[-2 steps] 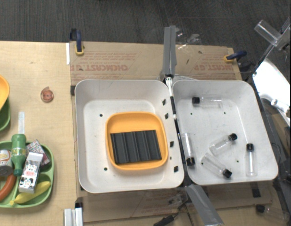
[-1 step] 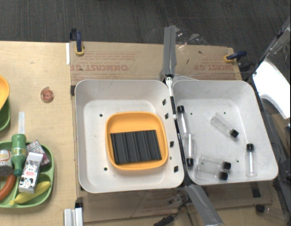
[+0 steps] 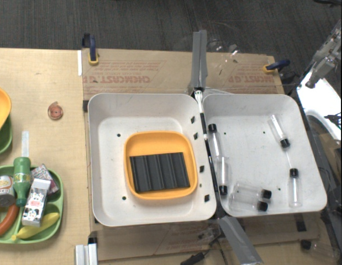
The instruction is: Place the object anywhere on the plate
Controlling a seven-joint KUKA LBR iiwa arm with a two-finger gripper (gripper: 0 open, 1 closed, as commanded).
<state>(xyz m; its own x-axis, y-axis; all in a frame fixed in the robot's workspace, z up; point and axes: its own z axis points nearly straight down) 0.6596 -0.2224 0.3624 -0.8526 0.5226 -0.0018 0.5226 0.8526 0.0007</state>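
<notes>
The task object is a dark grey ribbed rectangular block (image 3: 159,171) lying flat at the centre of the orange plate (image 3: 159,139) in the left bin (image 3: 104,148). Clear tubes with black caps (image 3: 279,131) lie scattered in the right bin (image 3: 248,109)

left bin (image 3: 104,203): orange plate (image 3: 159,142) with dark ridged block (image 3: 159,171) | right bin (image 3: 303,148): clear black-capped vials (image 3: 279,131)

Bench (image 3: 38,87), two white bins (image 3: 104,112), green tray (image 3: 54,217)
</notes>
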